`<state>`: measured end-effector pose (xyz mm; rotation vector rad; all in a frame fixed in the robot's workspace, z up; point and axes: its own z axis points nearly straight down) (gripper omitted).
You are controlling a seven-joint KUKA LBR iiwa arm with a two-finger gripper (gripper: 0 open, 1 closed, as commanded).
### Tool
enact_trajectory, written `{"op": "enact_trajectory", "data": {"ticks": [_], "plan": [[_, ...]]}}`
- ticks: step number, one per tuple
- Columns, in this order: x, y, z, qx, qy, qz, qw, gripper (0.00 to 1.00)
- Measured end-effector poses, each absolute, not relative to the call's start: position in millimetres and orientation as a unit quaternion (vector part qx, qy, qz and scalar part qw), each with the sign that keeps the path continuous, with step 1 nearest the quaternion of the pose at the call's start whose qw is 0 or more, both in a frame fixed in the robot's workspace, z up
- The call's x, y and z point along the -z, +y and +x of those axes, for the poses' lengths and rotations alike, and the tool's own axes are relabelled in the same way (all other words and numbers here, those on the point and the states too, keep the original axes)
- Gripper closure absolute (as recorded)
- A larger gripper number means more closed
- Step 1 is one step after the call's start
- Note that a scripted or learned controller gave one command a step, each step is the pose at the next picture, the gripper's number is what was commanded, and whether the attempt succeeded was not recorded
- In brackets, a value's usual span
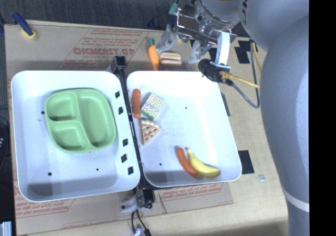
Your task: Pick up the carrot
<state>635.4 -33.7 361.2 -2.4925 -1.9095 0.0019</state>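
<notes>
Two grey metal fingers of the claw stand spread apart with nothing between them, above the bench just beyond the far rim of the right shallow white bin. Just to the left of the left finger lies the small orange carrot with a green top, outside the bin on the brown cardboard sheet, not gripped. Directly below the claw, between its fingers, sits a small tan and pink sandwich-like toy. Further toward the near side, inside the right bin, lie a red sausage, a checkered block and a waffle-patterned wedge; nearest the front are another red sausage touching a yellow banana. Well off to the left, the left shallow white bin holds a green divided plastic plate.
</notes>
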Motion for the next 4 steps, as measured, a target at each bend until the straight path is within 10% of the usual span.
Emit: {"op": "enact_trajectory", "data": {"ticks": [1,2,3,4], "plan": [[-220.3,-17.9,655.7,-0.0028,-0.476,-0.880,0.002,0.00],[-191.2,-47.0,655.7,-0.0032,-0.362,-0.932,0.002,0.00],[-253.9,-59.5,646.8,-0.0022,-0.198,-0.980,0.002,0.00],[-108.3,-92.2,619.5,-0.0034,-0.175,-0.985,0.002,0.00]]}}
